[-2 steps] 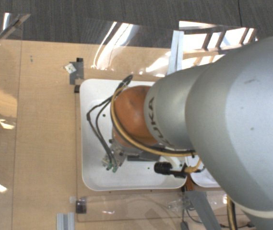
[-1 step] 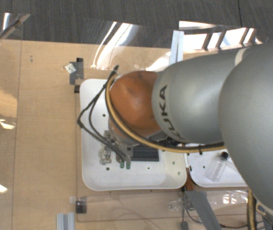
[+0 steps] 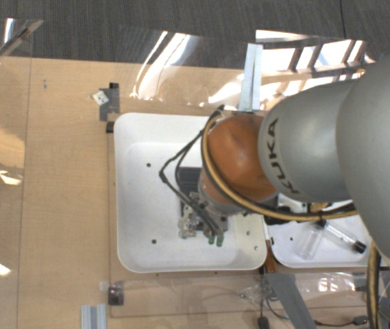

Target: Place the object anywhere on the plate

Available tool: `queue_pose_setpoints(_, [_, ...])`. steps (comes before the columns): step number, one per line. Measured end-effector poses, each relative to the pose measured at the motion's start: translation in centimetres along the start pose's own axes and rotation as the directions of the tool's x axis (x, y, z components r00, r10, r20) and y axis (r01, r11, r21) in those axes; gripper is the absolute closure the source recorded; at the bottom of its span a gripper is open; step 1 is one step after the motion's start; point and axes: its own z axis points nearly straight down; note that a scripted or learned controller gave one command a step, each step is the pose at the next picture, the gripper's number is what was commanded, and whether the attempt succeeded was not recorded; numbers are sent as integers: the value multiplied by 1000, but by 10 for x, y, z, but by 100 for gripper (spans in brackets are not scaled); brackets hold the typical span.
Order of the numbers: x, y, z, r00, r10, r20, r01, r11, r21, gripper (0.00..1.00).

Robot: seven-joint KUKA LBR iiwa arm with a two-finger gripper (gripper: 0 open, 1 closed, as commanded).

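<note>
My gripper (image 3: 200,229) hangs low over the left white bin (image 3: 140,204), near its front middle. The orange wrist band (image 3: 239,160) and the grey arm (image 3: 338,142) cover the bin's right half and whatever lies under them. I see nothing held at the gripper's tip. In the right bin (image 3: 287,256), a clear plastic object (image 3: 308,241) lies close to the left wall, with a thin pen-like stick (image 3: 344,238) just to its right.
A black cable (image 3: 181,157) loops from the wrist over the left bin's middle. The bins' shared divider (image 3: 266,242) runs just right of the gripper. Bare wooden bench (image 3: 51,184) spreads to the left, with a small bracket (image 3: 107,103) at the bin's back-left corner.
</note>
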Motion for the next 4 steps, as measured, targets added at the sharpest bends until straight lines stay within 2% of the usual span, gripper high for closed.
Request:
queue_pose_setpoints(1, [-3, -11, -25, 911, -412, 4, 412, 911, -1, 100])
queue_pose_setpoints(2, [-57, 47, -115, 794, -608, 5, 608, 794, -1, 100])
queue_pose_setpoints(3, [1, 65, -36, 525, -851, 2, 851, 525, -2, 100])
queue_pose_setpoints(4, [0, 65, -37, 525, -851, 2, 851, 525, -2, 0])
